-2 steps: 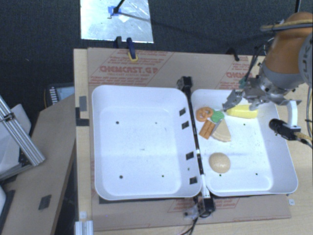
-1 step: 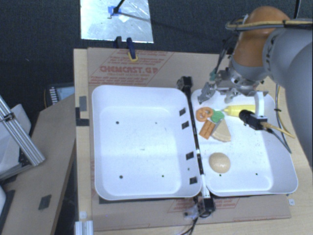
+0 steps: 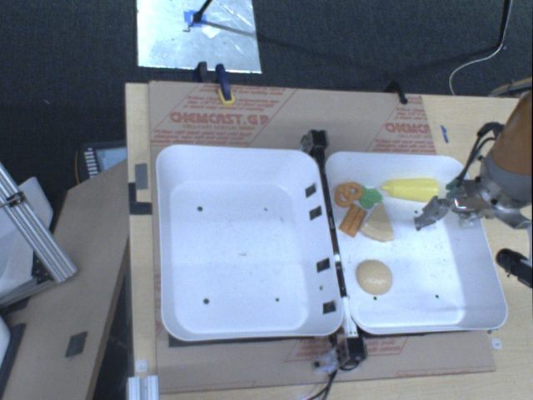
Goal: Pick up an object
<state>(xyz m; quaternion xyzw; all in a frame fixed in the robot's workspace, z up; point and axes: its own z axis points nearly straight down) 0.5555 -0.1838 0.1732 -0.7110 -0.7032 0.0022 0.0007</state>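
Right white bin [image 3: 479, 302]: five candidate objects, all grouped in its left and upper part.

A yellow corn-cob-shaped toy [image 3: 410, 189] lies on its side near the bin's far wall, long axis running left to right, with a small green end [image 3: 371, 196] at its left tip.

An orange-brown pretzel-shaped toy [image 3: 348, 193] lies flat just left of that green end, near the divider between the bins.

An orange carrot-like stick [image 3: 353, 219] lies tilted directly below the pretzel, touching or almost touching it.

A pale tan wedge-shaped piece [image 3: 380, 226] lies flat beside the stick, on its right.

A round beige bun-like object [image 3: 375, 277] sits apart from the others, nearer the front wall.
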